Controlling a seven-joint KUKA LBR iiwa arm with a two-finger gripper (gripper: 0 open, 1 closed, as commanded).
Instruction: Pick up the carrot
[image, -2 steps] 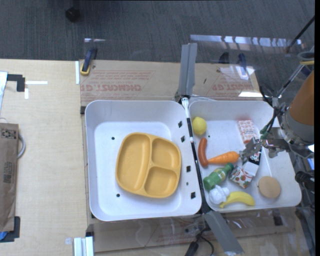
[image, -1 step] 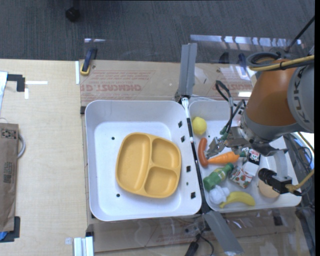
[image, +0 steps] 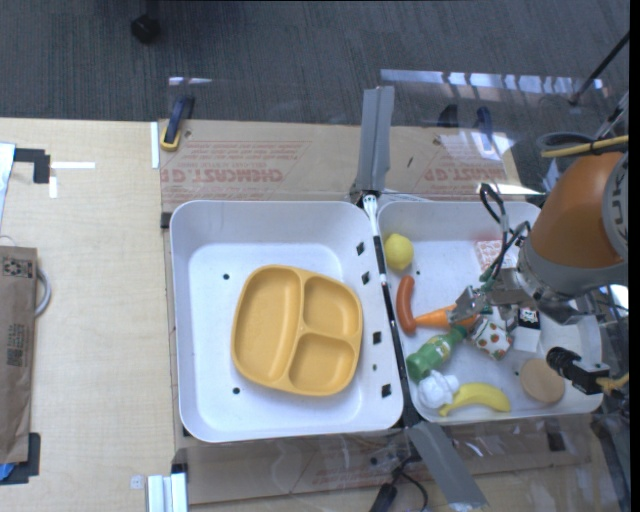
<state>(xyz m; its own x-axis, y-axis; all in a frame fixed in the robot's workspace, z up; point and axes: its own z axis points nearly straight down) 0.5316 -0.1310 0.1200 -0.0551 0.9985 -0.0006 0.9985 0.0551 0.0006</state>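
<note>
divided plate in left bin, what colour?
Yellow-orange all over, no pattern. The divided plate sits in the left bin; the camera view shows it clearly.

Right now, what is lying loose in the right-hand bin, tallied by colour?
Yellow: 2, lemon and banana
Orange or red: 2, carrot and sausage
Green: 1, bottle
White or patterned: 2, small white piece and spotted piece
Tan: 1, round piece
Total: 8

Orange carrot (image: 432, 319), lying flat, right bin
</note>
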